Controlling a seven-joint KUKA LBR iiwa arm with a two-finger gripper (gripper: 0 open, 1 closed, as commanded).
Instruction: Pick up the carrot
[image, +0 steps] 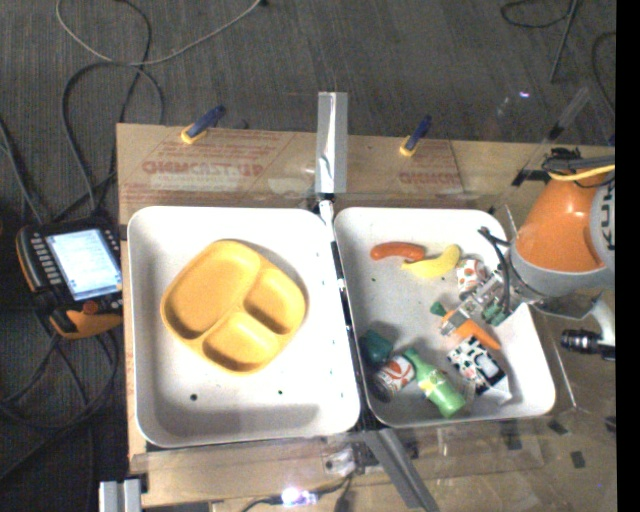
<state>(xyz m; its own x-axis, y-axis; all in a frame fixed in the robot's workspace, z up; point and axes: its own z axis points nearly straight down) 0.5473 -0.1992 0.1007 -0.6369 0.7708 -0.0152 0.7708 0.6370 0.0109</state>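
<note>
Dark grey carpet is lying under the bench. Black cables are trailing across it (loosely looped).

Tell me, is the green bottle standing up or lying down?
Lying down. The green bottle rests on its side on the right bin floor, near the front wall, beside a can.

A divided plate lies in the left bin. In the right bin, a sausage lies left of a banana; the carrot lies below the gripper.
</note>
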